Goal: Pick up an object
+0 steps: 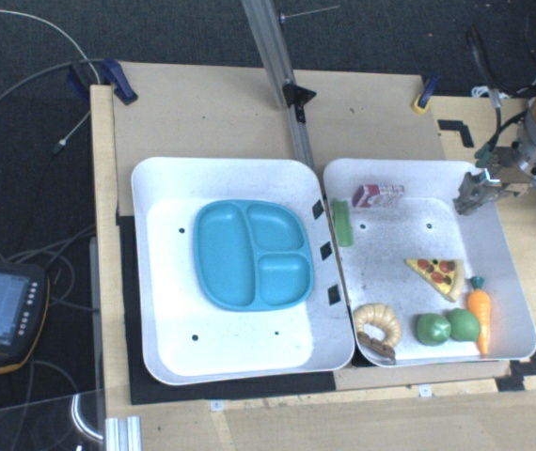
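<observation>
Two white bins are seen side by side on the bench. A blue divided plate is held in the left bin. The gripper is positioned over the upper right edge of the right bin; its opening cannot be told. Scattered below it are a pizza slice, carrot, green pepper, pretzel and pink carton.

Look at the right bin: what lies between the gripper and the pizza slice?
Nothing: in the camera view, only bare bin floor separates the gripper at the bin's upper right rim from the pizza slice.
</observation>
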{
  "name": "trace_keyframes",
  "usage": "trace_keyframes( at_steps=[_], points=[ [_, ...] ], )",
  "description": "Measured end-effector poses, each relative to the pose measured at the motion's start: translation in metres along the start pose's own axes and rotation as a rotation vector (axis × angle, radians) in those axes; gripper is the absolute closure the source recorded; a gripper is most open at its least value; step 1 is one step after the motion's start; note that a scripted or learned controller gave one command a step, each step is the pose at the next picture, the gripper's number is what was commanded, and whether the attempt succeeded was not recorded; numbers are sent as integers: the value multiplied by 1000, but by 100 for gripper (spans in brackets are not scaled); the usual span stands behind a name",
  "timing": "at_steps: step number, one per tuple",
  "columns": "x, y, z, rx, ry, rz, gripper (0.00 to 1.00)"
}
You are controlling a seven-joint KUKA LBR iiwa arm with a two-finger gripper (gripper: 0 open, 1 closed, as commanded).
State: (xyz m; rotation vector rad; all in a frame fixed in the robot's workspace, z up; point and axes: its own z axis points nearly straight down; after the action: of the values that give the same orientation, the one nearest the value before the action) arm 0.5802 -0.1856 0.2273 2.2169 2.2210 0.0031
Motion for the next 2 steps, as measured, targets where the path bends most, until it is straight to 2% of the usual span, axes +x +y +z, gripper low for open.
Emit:
trace_keyframes(
  at_steps=[1,2],
  points=[
    [56,-8,-11,6,4,-3,100],
    [108,-13,-2,7,4,-3,100]
  ],
)
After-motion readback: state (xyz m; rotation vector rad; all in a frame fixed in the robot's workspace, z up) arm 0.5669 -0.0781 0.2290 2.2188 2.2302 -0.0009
